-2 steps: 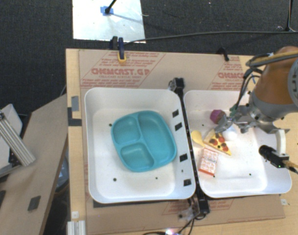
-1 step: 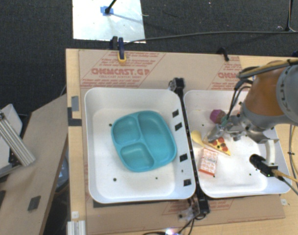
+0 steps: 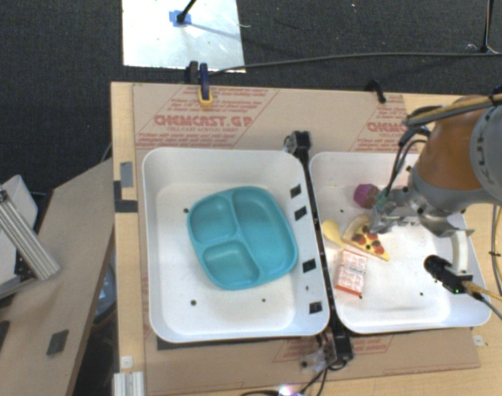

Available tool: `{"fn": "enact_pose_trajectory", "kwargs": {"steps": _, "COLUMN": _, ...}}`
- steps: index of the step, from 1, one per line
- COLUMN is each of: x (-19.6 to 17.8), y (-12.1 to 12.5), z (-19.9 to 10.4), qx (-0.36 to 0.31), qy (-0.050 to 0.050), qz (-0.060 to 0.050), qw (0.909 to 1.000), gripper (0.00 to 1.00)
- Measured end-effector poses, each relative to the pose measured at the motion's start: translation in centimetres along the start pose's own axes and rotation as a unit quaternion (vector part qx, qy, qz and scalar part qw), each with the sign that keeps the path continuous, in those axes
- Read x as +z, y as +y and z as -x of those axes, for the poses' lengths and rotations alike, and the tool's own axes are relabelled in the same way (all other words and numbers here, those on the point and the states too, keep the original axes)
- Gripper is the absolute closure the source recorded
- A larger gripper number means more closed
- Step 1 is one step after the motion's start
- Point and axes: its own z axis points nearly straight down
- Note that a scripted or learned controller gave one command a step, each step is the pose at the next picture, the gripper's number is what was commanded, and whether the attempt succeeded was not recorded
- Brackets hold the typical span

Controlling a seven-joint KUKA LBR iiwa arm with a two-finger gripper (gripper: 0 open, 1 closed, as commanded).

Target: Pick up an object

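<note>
Yellow wedge-shaped pizza slice with red dots lies under the gripper; its grip cannot be told.

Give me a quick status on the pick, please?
Gripper low in right bin, over pizza slice. Nothing seen lifted. Purple toy, banana, packet crowd close.

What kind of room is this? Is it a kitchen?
Probably not a kitchen: more likely a robot lab. A robot arm reaches over two white bins on a bench, the food looks like toys, and cables and clamps lie around.
</note>
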Motion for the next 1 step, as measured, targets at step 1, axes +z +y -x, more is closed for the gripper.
{"fn": "enact_pose_trajectory", "kwargs": {"steps": 1, "x": -6.44, "y": -0.04, "z": 0.00, "qx": -0.001, "qy": -0.001, "qz": 0.002, "qw": 1.0000, "gripper": 1.00}}
